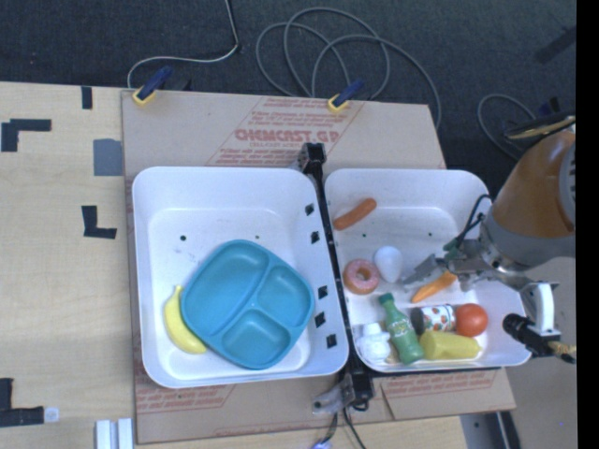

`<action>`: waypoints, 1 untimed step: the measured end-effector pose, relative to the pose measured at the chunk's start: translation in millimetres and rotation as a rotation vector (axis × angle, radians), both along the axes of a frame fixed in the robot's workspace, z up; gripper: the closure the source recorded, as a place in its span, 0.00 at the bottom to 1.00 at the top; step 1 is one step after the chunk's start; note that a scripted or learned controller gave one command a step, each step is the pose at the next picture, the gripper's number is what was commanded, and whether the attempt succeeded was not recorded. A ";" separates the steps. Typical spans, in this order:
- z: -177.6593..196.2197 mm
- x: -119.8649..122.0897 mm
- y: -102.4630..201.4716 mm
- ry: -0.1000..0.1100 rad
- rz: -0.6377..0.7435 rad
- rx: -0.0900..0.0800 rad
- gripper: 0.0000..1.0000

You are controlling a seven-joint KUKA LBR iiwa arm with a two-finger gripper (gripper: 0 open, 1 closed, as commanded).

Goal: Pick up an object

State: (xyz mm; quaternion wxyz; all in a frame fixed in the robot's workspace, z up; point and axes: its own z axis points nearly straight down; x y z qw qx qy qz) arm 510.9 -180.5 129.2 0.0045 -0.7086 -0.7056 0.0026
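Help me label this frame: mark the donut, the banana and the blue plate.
donut [360,276]: camera view, on its glazed ring.
banana [180,325]: camera view, on its exposed curve.
blue plate [247,302]: camera view, on its centre divider.

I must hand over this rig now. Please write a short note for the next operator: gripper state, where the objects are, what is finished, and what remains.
Gripper: low in the right bin, over the carrot; its grip cannot be read.
Right bin: sausage, donut, white egg, green bottle, tomato, yellow item.
Left bin: blue divided tray on a banana.
Done: no object is seen lifted.
Left: grasp one object and raise it.
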 end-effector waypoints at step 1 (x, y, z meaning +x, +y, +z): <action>-46.3 21.0 35.7 -0.009 0.007 -0.006 0.00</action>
